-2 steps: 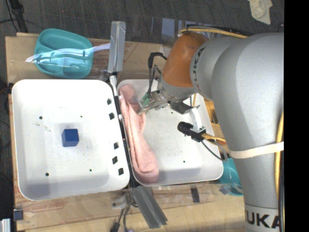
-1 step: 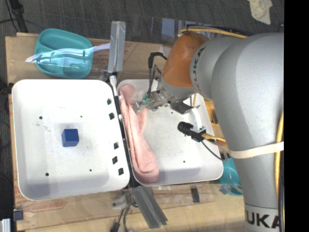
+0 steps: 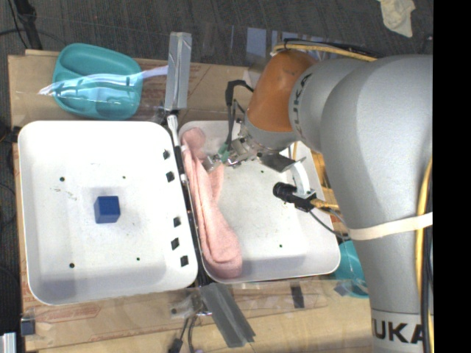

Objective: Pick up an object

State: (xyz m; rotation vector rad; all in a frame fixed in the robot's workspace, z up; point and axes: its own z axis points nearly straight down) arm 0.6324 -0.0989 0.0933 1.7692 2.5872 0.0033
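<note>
Pink cloth [image 3: 212, 212] lies along the left wall of the right bin [image 3: 294, 259], its long axis running near to far. On the left bin [image 3: 44, 160] sits a blue cube [image 3: 107, 209]. Both bins rest on the wooden table [image 3: 110, 311]; dark carpet [image 3: 110, 6] lies beyond. My claw [image 3: 224, 157] hovers at the cloth's far end; I cannot tell its state.

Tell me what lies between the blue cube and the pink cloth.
In the camera view: bare white floor of the left bin, then the bins' adjoining walls, between blue cube and pink cloth.
</note>
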